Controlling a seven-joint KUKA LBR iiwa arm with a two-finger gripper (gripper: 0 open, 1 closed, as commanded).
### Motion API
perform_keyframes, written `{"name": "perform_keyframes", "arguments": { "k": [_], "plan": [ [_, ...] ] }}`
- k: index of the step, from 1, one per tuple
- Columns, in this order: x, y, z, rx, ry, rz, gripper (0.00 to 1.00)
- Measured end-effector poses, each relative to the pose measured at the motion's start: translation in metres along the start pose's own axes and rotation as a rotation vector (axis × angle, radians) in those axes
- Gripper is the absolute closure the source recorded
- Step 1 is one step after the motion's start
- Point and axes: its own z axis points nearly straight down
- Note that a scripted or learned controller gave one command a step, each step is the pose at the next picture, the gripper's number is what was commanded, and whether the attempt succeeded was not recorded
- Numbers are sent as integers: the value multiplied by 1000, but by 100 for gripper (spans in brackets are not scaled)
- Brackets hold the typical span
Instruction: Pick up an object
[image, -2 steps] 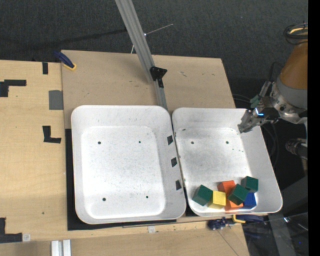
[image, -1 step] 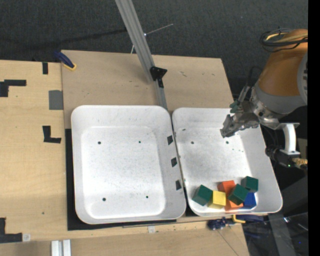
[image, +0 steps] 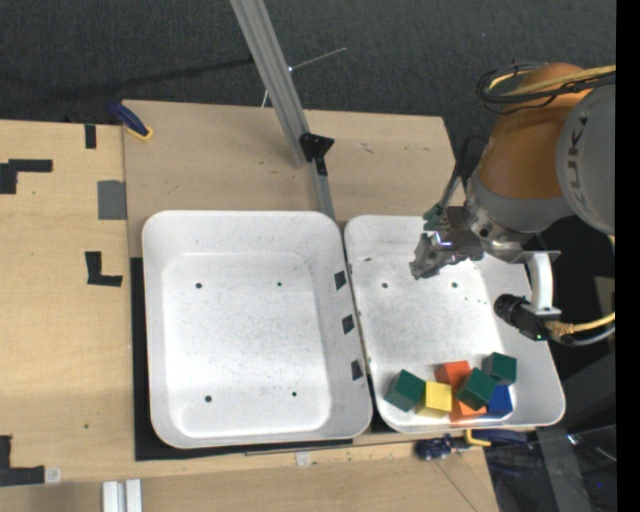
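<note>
Gripper (image: 428, 258) hangs over the right bin (image: 400, 330), fingers' spread can't be told, nothing seen held. Blocks bunched at that bin's near end: three green (image: 406, 388), one yellow (image: 437, 398), one orange (image: 455, 373), one blue (image: 501, 400) (partly hidden). Left bin (image: 245, 330) alongside.

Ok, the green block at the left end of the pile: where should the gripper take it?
Take the green block from above, fingers on its left face and far face side. It sits at the pile's outer edge; the yellow block crowds its right, so the left stays free. The gripper hangs over the bin's far end.
</note>
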Motion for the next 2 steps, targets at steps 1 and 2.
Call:
{"name": "perform_keyframes", "arguments": {
  "k": [1, 2],
  "plan": [
    [44, -4, 1, 0, 0, -1, 100],
    [97, 1, 0, 0, 1, -2, 100]
  ]
}}
